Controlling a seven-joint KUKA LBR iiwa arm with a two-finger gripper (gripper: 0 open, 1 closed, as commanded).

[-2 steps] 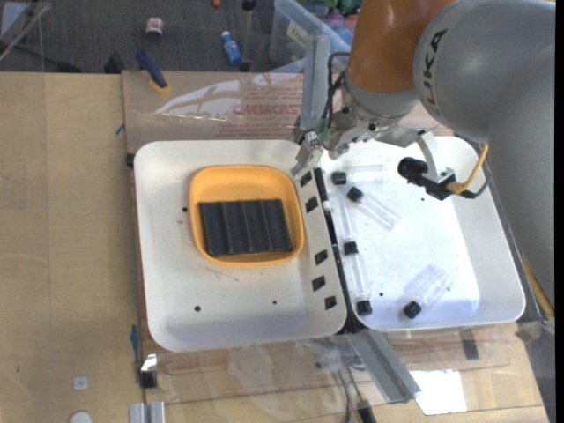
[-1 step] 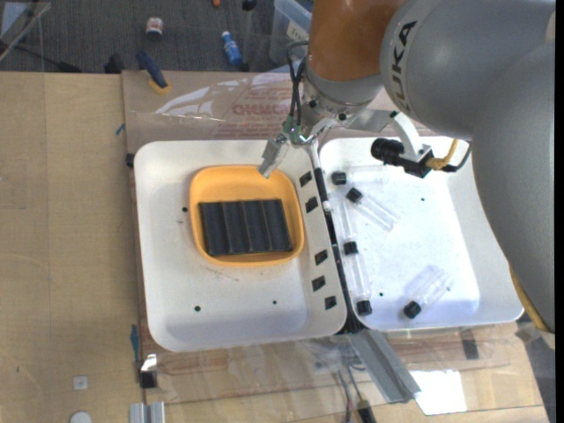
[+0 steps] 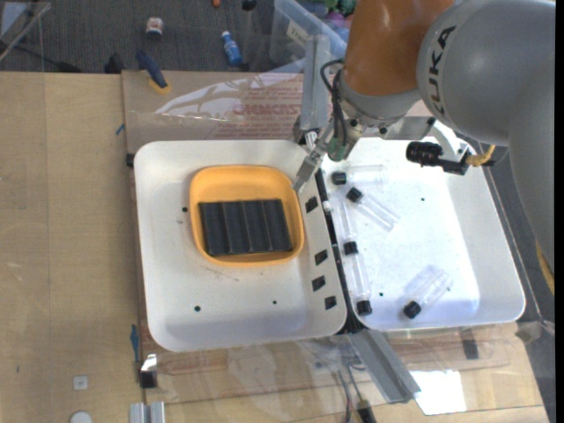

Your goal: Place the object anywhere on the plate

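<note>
Where plate [image 3: 249, 183] sits, black block [image 3: 246, 227] inside

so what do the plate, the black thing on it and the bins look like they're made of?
Plate: orange-yellow, smooth with a slight sheen, rounded moulded rim; likely plastic or melamine.
Black object: matte dark ribbed slab, no glare; looks like rubber or foam, could be plastic.
Left bin and right bin: white, even, softly rounded edges; probably formed plastic.

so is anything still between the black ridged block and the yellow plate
Nothing visible. The black ridged rectangular block already lies flat inside the yellow rounded plate, in the left white bin. The gripper hangs above the plate's upper right corner.
</note>
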